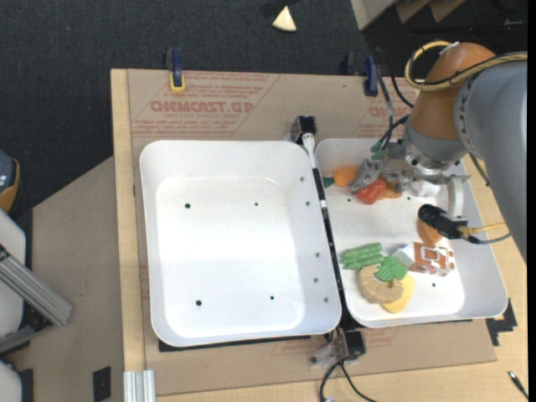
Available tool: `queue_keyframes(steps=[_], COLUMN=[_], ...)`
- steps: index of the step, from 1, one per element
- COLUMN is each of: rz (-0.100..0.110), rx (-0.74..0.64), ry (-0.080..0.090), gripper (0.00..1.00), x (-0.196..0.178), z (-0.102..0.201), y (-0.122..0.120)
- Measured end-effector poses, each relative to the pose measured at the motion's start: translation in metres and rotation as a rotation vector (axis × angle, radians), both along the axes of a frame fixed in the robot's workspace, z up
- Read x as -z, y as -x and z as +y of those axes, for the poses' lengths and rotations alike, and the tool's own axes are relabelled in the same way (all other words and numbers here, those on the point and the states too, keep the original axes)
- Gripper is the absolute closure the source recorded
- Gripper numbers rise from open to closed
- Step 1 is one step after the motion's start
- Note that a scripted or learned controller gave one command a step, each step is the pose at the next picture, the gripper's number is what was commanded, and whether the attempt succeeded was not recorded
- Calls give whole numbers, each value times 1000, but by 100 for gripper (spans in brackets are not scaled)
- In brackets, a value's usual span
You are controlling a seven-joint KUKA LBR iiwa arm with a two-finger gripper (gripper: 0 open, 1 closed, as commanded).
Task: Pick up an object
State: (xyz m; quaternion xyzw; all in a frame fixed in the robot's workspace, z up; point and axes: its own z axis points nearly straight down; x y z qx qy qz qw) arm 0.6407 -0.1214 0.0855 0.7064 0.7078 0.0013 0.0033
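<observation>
In the right bin (pixel 477 304), my gripper (pixel 378 177) is low over the far left part, reaching in from the right. A small red object (pixel 373 193) lies right beneath its tip and touches it or nearly does; whether it is gripped is unclear. An orange piece (pixel 343 176) sits just left of the gripper. Nearer the front lie a green piece (pixel 361 255), a tan and yellow item with a green top (pixel 388 284), and an orange-and-white block (pixel 434 259).
The left bin (pixel 159 224) stands beside the right one, with a black divider rail (pixel 322 212) between them. A black cable end (pixel 434 217) hangs from the arm over the right bin. Blue clamps (pixel 175 67) hold the board at the back.
</observation>
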Motion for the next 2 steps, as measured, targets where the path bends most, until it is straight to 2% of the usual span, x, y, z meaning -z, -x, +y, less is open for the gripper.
queue_keyframes(steps=[1, 2], rz=[-1, -7], rx=[1, -6], ry=[-1, -4], gripper=[100, 100], x=[-12, -107], z=[1, 65], y=[1, -29])
